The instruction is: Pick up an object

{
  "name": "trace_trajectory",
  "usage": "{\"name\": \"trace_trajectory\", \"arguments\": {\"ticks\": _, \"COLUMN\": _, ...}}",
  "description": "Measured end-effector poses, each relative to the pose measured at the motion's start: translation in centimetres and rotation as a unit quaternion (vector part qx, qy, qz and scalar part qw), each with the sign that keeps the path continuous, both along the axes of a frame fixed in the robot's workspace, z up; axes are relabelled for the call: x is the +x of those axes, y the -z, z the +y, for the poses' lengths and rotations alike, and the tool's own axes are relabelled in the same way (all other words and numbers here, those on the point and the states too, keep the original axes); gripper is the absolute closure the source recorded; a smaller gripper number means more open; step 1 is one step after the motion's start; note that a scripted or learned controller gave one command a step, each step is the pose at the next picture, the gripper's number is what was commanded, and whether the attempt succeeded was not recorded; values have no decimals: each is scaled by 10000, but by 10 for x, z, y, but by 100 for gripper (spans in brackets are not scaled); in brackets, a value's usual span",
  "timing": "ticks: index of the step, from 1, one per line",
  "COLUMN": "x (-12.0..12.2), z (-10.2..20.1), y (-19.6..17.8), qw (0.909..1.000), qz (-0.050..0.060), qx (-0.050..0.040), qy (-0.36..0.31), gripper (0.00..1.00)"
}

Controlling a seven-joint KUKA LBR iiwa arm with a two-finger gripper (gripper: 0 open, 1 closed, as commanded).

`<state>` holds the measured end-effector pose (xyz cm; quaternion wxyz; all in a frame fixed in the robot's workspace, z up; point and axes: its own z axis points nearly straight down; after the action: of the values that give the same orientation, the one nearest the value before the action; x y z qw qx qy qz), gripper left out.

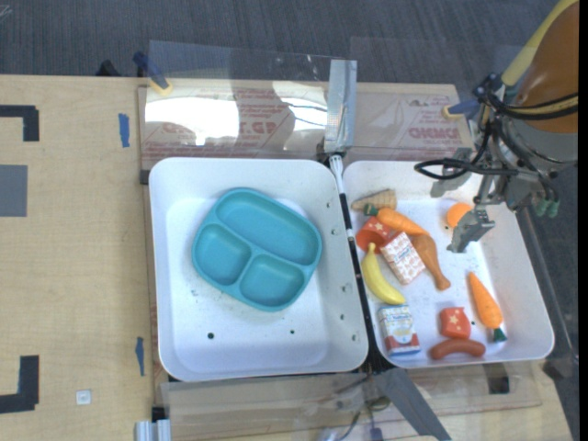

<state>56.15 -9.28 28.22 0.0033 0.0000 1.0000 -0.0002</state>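
While nothing has yet left the bins, the step in hand looks like the approach to a pick. On the left of the worktop (73, 246), the left bin (175, 191) holds a teal divided plate (257, 246). The right bin (528, 333) carries the candidates: a yellow banana (380, 278) beside a small white-and-red carton (402, 256), a long carrot (418, 239) slanting across the middle, a red sausage (457, 348) near the front wall, a second carrot (485, 301) further right. A small orange fruit (457, 214) sits towards the back, just beside the gripper (469, 231), which hangs over that bin; whether it is released or clenched I cannot tell, and nothing visible sits in it. Judging by position, the orange fruit is the likeliest target; the next move calls for centring over it, descending, then closing squarely so the round piece does not squirt out.
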Motion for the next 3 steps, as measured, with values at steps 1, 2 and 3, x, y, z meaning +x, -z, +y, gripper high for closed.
{"name": "trace_trajectory", "arguments": {"ticks": 1, "x": 7, "z": -14, "y": 116, "qw": 9956, "qz": 54, "qx": 12, "qy": -936, "gripper": 0}}
{"name": "trace_trajectory", "arguments": {"ticks": 2, "x": 29, "z": -7, "y": 175, "qw": 9977, "qz": -89, "qx": -33, "qy": -675, "gripper": 0}}
{"name": "trace_trajectory", "arguments": {"ticks": 3, "x": 44, "z": -3, "y": 185, "qw": 9997, "qz": -32, "qx": -29, "qy": -247, "gripper": 0}}
